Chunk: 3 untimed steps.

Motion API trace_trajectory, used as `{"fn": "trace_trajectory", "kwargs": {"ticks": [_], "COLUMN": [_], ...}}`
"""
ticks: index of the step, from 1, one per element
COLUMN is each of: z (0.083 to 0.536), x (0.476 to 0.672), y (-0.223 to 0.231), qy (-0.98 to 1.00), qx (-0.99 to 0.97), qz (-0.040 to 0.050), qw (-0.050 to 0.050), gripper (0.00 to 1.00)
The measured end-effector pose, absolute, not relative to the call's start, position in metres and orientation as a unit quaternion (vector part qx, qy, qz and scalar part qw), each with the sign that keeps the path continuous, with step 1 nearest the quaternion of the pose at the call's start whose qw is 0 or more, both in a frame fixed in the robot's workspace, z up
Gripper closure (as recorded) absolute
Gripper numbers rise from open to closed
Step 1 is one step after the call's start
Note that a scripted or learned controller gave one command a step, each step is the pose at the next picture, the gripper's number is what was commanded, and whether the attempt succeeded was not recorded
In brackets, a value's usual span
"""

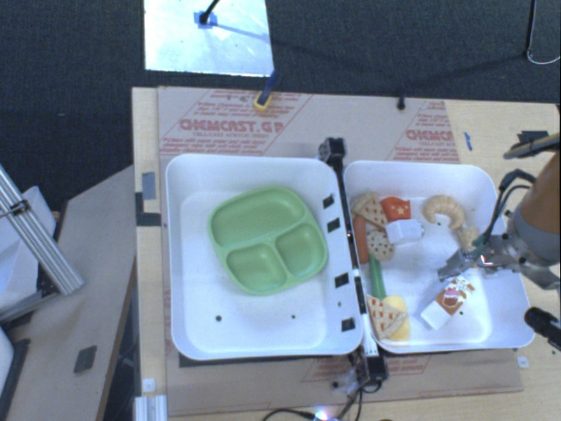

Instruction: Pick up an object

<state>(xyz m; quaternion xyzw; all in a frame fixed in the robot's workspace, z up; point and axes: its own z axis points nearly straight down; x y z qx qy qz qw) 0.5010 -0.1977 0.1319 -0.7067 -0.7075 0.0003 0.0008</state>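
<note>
Though tilted, carton (447, 303) lengthwise toward claw (458, 266)

Left of our claw (458, 268) we see bare bin floor, then the white block (404, 231) and green stick (376, 278). Just below it lies the small carton (446, 303); above it sits the croissant (444, 208).

Dark carpet floor (70, 51); wooden bench (368, 121); reflective square panel (208, 24).
</note>
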Motion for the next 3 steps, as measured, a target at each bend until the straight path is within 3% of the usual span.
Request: {"fn": "trace_trajectory", "kwargs": {"ticks": [1, 2, 3], "z": [0.082, 0.095, 0.158], "x": [0.501, 0.502, 0.503], "y": [-0.197, -0.198, -0.193], "qy": [-0.707, -0.707, -0.709], "qx": [-0.707, -0.707, -0.706], "qz": [0.0002, -0.0008, -0.0015], "qw": [0.001, -0.002, -0.003], "gripper": [0.00, 1.00, 1.00]}}
